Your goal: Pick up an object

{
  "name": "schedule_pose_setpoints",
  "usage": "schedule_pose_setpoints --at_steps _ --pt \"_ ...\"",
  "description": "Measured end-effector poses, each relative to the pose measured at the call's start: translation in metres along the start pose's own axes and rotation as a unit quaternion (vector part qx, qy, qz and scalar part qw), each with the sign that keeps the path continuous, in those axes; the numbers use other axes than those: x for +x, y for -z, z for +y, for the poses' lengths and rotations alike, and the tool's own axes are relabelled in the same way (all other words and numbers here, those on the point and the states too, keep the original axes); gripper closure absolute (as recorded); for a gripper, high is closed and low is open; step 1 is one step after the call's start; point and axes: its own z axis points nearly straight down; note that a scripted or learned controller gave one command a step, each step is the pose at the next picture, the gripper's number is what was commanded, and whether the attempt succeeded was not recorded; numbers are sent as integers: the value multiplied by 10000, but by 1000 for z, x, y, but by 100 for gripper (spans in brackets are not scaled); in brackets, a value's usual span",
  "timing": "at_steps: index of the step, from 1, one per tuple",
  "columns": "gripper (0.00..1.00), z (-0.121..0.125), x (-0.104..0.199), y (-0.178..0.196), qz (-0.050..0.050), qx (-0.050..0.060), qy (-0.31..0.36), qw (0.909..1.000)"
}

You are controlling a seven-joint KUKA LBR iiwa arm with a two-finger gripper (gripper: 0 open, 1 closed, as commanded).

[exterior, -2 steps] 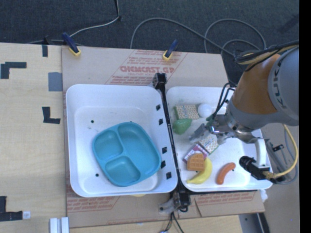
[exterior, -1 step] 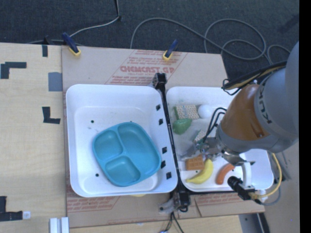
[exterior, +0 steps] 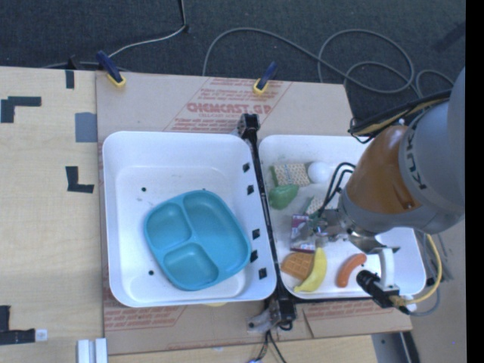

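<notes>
— Nearest the lens was the grey arm (exterior: 423, 165), its orange band (exterior: 382, 172) hanging over the right bin (exterior: 408, 274). Could you see what the gripper (exterior: 321, 224) was doing?

— Only partly. It was low in the middle of that bin, right at a small purple-and-white packet (exterior: 302, 229). Whether it had the packet or was merely touching it, I could not tell; the wrist hid the tips.

— And around the packet?

— Just below it lay a waffle-patterned orange piece (exterior: 297, 264) with a yellow banana (exterior: 314, 271) touching its right side. An orange sausage (exterior: 349, 269) lay near the banana, further right. Above the packet sat a green piece (exterior: 283, 196), then a tan ridged block (exterior: 290, 174) and a white egg-like ball (exterior: 318, 172) beside it, near the far wall.

— The other bin?

— The left bin (exterior: 128, 165) held a blue divided plate (exterior: 197, 238), three compartments, lying flat toward the near right corner. Both bins rested on a cardboard sheet (exterior: 219, 108) clamped at its far edge.
</notes>
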Motion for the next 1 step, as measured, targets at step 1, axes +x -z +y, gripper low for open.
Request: schedule_pose_setpoints --at_steps 1 --pt "100 29 63 99 -20 70 3 10000"
